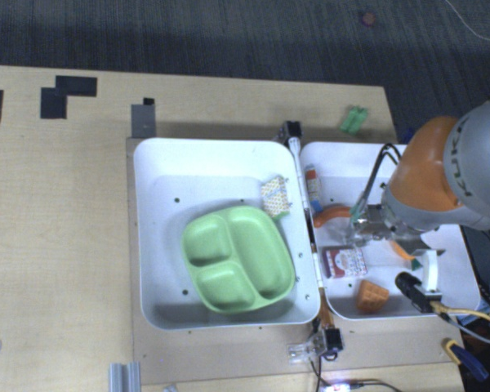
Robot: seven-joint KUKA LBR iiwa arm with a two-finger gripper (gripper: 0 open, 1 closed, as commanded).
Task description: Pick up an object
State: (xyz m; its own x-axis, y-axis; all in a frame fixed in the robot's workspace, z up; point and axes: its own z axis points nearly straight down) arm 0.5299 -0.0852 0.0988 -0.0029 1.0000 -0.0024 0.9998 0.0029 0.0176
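Observation:
My gripper (362, 235) hangs low over the right bin (343, 160), at its middle left. Just below it lies a red and white packet (344, 262), flat on the bin floor. A curved orange-red piece (333, 215) lies just to the gripper's upper left. An orange block (372, 296) sits near the bin's front wall. A small orange bit (399, 251) peeks out to the right of the gripper, under the wrist. A slim white tube with a red band (312, 184) lies along the bin's left wall. Nothing is seen held in the gripper.
The left bin (159, 219) holds a green divided plate (238, 257) and a small patterned packet (273, 195) against its right wall. A green object (354, 120) lies on the bench behind the right bin. The arm covers the right bin's right half.

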